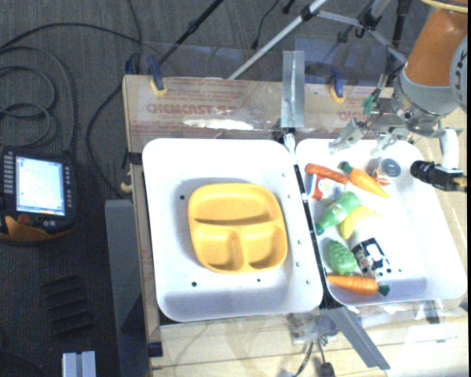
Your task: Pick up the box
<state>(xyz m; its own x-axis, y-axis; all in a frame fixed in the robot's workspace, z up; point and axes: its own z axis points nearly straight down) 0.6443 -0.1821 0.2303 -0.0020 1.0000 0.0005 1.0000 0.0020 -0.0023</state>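
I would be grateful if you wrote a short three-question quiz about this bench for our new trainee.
1. True or false: the yellow tray lies in the right bin.
2. Multiple choice: the claw is above A) the left bin, B) the far end of the right bin, C) the floor.
3. Fill in: the small dark box lies beside a green item near the ___ end of the right bin.

Key
1. False; the tray is in the left bin.
2. B.
3. Near; an orange carrot lies just in front of it.
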